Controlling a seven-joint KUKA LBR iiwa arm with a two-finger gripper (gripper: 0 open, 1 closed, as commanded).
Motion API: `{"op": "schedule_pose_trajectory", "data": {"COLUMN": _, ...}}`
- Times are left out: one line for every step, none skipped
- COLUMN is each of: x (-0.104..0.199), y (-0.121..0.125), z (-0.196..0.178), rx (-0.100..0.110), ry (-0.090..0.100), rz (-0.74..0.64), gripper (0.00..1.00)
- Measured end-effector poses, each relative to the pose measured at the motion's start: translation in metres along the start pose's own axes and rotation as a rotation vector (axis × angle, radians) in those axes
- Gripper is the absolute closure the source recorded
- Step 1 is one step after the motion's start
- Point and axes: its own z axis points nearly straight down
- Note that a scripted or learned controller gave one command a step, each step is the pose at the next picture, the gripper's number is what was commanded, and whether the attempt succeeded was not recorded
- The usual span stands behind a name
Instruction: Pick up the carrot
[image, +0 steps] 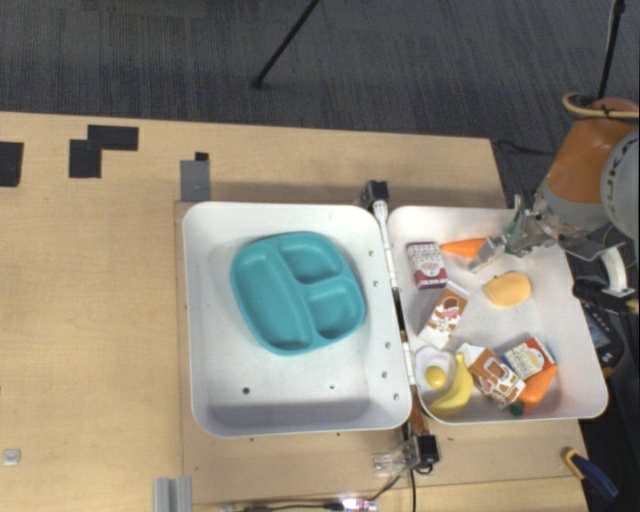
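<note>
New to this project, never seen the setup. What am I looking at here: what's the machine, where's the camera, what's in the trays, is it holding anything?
One camera sits above the bench and looks down at a slant. The grey arm with the orange band reaches in from the right; its gripper is at the thick end of a carrot in the right bin. Whether it grips the carrot cannot be told from here. That bin also holds a yellow lemon-like toy, small cartons, a banana and a second carrot. The left bin holds a teal divided plate.
</note>
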Motion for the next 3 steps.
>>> {"op": "schedule_pose_trajectory", "data": {"x": 0.032, "y": 0.027, "z": 0.000, "rx": 0.003, "ry": 0.001, "rz": 0.063, "gripper": 0.00}}
{"op": "schedule_pose_trajectory", "data": {"x": 0.059, "y": 0.036, "z": 0.001, "rx": 0.003, "ry": 0.003, "rz": 0.186, "gripper": 0.00}}
{"op": "schedule_pose_trajectory", "data": {"x": 0.059, "y": 0.036, "z": -0.011, "rx": 0.010, "ry": 0.002, "rz": 0.177, "gripper": 1.00}}
